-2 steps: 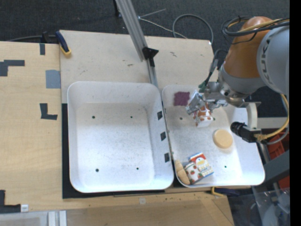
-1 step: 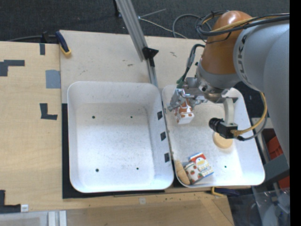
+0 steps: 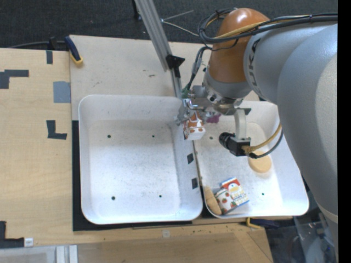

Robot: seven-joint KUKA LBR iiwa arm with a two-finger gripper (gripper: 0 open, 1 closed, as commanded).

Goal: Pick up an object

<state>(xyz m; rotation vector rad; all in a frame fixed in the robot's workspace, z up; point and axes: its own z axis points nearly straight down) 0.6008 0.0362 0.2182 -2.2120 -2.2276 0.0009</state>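
The arm (image 3: pixel 299 75) is a thick, smooth, rounded body in light grey with a soft sheen. Above the wrist sits a glossy orange band (image 3: pixel 236 43), dome-shaped and catching a pale highlight. Dark letters run down the grey casing just beside the orange part. Black cables (image 3: pixel 258 26) loop over the top of the orange dome and run along the grey casing. Below the orange band comes a grey metal collar, then smaller metal parts. A small black unit (image 3: pixel 233 143) hangs on a pale bracket, with a yellowish cable (image 3: pixel 271 141) curving from it.
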